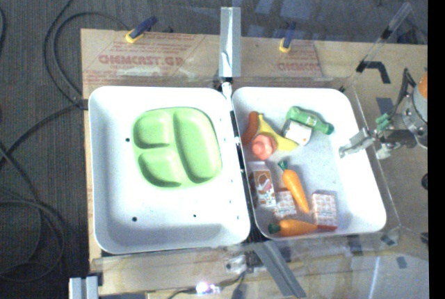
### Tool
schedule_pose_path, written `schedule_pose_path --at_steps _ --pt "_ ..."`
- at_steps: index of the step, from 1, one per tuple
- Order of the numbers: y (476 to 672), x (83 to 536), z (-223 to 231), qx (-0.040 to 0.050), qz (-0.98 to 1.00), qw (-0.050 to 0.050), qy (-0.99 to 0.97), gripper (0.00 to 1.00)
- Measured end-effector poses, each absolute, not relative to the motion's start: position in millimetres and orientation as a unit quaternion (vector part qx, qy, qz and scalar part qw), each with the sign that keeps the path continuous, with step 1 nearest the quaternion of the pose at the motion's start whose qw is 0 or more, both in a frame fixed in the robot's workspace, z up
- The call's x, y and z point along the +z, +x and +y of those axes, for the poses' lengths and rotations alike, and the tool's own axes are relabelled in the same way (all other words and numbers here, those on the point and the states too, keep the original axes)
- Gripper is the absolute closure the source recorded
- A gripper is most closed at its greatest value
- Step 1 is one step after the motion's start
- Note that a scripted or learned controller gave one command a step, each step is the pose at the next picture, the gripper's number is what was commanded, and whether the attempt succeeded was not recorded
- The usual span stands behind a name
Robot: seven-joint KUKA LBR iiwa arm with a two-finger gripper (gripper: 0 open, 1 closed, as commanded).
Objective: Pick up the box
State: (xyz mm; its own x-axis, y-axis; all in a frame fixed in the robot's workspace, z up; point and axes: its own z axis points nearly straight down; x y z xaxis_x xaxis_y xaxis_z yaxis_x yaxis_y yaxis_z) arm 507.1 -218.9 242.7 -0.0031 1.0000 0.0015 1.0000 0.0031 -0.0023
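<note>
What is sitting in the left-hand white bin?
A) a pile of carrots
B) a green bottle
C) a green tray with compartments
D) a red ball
C: the green divided tray lies alone in the left bin, while the carrots and the green bottle are in the right bin.

Grey metal claw [358, 142] with green fittings, orange band above.

tray [177, 148]: lime green | bins [111, 221]: white | carrots [295, 191]: orange | bottle [309, 119]: green
</note>
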Motion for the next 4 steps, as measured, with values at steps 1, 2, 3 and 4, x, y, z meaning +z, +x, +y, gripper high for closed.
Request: schedule_pose_path --at_steps 1,2,3,4 --pt "505.1 110 -218 -0.0009 -0.733 0.005 -0.681 0.00" --pt "487.9 91 -199 -0.0012 -0.740 -0.010 -0.672 0.00" --pt "498.1 105 -211 -0.0001 -0.746 0.001 -0.666 0.00" --pt "491.5 93 -215 -0.0078 -0.751 -0.001 -0.660 0.00"
